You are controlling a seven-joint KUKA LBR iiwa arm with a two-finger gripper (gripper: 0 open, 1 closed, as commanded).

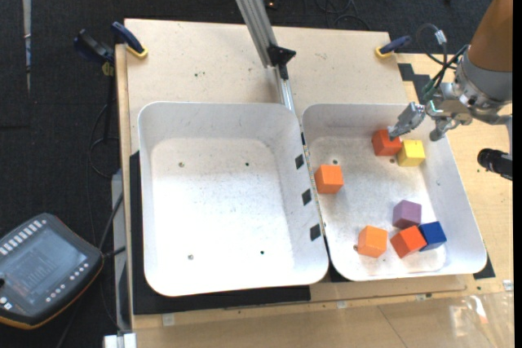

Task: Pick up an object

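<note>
We take the right bin (461, 200) as our landmark, the one of the two white bins that lies nearest to the arm. All the blocks are inside it. At its far end we see a red cube (385, 143) and a yellow cube (412, 152), which touch each other. An orange cube (329, 178) sits alone close to the wall that this bin shares with the left bin (163, 175). At the near end of the right bin there is a group: an orange cube (372, 240), a red-orange cube (407, 240), a blue cube (432, 234) and a purple cube (406, 213) just behind them. The red-orange and blue ones touch.

The gripper (422, 122) hangs over the far right corner of the right bin, just beside the red cube and the yellow cube. Its two fingers (405, 123) stand apart, so it is open, and we see nothing between them. One finger points down toward the red cube; we cannot tell whether it touches it. The grey arm (489, 53) with its orange band comes in from beyond the right wall of this bin.
</note>
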